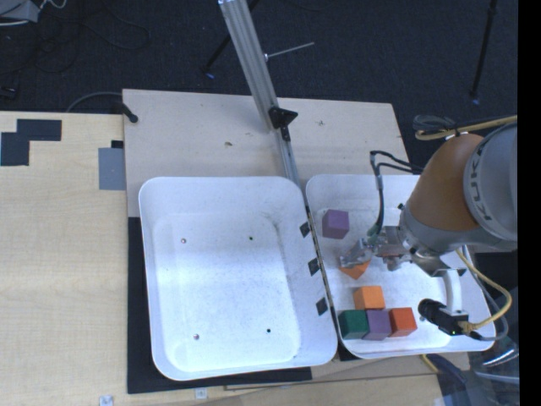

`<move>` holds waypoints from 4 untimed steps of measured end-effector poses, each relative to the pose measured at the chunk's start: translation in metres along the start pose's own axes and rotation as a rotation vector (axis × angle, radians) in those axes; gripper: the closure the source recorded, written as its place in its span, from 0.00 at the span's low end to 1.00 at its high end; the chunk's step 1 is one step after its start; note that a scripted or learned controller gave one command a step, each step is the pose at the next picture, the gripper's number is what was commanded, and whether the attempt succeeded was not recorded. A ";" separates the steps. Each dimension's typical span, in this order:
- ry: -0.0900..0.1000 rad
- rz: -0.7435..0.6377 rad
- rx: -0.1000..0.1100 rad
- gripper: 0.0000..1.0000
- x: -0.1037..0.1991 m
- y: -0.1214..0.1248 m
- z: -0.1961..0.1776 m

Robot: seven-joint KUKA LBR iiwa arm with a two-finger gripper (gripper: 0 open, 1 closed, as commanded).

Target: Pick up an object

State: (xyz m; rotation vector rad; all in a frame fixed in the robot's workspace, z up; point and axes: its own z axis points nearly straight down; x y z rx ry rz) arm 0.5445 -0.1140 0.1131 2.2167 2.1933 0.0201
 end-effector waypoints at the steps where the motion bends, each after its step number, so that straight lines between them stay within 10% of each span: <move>1: 0.002 -0.001 0.001 0.00 0.001 -0.001 0.001; 4: 0.007 -0.012 0.003 0.00 0.006 0.027 0.008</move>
